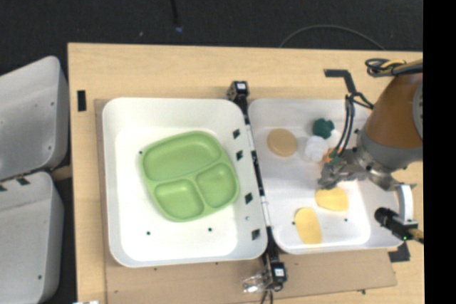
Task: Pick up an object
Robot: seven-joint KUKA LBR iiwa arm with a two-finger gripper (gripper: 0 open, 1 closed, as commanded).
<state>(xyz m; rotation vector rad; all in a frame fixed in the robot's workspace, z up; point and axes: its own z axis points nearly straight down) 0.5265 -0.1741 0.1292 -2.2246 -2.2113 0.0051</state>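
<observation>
In the right bin (285,238) lie a tan round disc (282,142), a dark green small object (323,127), a pale translucent piece (315,147), a yellow lump (333,200) and a flat yellow oval (308,226). My gripper (333,176) reaches in from the right and hangs low just above the yellow lump's upper edge. Its tips are small and dark against the bin, so their spacing does not read. I see nothing lifted off the bin floor.
A green divided plate (189,174) lies in the left bin (121,238). Black clips (238,90) sit along the divider between the bins. The arm's orange band (395,117) and cables (349,121) overhang the right bin's far right side. White panels (28,117) stand left of the bench.
</observation>
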